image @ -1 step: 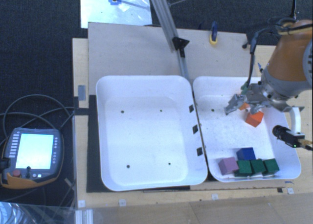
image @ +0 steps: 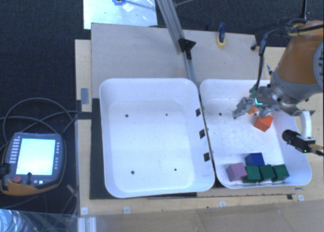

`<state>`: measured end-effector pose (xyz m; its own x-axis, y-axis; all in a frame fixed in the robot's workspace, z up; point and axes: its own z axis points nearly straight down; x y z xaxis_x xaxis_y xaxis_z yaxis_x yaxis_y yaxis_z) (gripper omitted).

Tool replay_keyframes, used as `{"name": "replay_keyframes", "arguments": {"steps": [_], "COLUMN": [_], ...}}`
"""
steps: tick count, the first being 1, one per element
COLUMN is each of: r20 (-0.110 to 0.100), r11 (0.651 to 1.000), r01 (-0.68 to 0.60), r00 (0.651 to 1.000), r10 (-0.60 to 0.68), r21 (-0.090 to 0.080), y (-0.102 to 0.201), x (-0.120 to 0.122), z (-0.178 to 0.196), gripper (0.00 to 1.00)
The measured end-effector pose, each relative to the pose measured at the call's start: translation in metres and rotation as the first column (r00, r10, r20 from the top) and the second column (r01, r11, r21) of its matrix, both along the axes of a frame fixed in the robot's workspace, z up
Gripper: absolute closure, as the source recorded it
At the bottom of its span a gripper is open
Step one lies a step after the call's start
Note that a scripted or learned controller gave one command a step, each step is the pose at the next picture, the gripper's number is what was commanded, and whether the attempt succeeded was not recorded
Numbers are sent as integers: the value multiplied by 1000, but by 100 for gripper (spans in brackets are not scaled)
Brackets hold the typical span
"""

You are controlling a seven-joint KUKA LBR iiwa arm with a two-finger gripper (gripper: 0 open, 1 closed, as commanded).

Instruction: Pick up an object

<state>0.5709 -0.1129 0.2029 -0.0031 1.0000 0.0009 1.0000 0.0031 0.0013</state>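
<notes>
Nearest the camera, along the front wall of the right shallow white plastic bin (image: 223,140), sits a tight cluster: a mauve-pink cube (image: 235,171), three dark green blocks (image: 263,174) in a row and a blue cube (image: 254,159) just behind them. Farther back an orange cube (image: 263,122) lies tilted on the bin floor, just beside my grey two-finger gripper (image: 248,108), not between the fingers, which look spread and hold nothing. Beyond, the left white bin (image: 109,124) adjoins mine, and my orange-banded wrist (image: 298,64) hangs above.
</notes>
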Motion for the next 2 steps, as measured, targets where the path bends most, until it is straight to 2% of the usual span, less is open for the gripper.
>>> {"name": "replay_keyframes", "arguments": {"steps": [2], "r20": [-5], "r11": [1000], "r01": [0], "r00": [1000], "r10": [0], "r21": [0], "y": [9], "x": [-1], "z": [-87], "gripper": [0]}}
